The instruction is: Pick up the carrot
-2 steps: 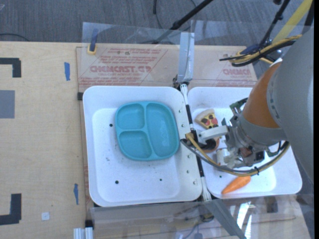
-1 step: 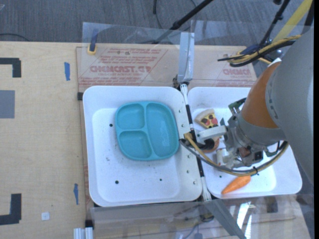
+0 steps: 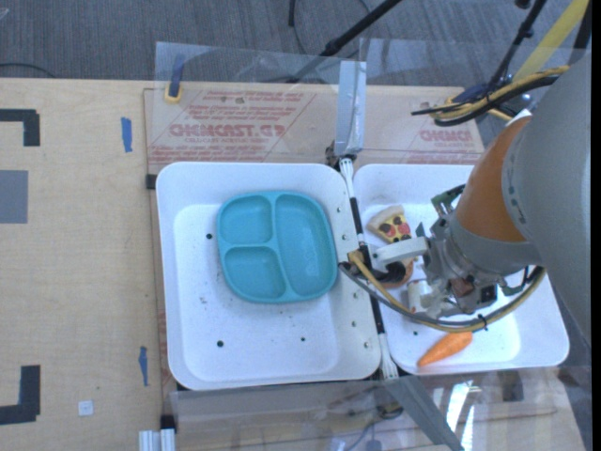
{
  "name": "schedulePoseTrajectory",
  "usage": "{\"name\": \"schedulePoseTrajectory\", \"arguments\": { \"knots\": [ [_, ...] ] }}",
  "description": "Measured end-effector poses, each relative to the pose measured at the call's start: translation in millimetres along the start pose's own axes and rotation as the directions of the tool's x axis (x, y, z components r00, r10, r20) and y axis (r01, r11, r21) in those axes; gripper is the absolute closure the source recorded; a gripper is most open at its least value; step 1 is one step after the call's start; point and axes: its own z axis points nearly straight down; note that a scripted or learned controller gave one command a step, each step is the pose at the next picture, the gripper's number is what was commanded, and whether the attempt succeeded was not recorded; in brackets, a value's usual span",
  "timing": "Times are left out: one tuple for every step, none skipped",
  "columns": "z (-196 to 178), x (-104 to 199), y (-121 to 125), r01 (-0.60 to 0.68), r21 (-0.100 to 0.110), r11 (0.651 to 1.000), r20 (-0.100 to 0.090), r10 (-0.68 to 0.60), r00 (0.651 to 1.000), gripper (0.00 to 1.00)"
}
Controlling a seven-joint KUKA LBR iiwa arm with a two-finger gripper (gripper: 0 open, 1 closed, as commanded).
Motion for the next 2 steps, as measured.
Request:
{"name": "schedulePoseTrajectory", "arguments": {
  "knots": [
    [0.0,0.7,-3.0,-0.002,0.0,1.0,0.0,0.002,1.0,1.0],
    [-0.1,1.9,-8.4,-0.003,0.0,1.0,-0.001,0.003,1.0,1.0]
  ]
}}
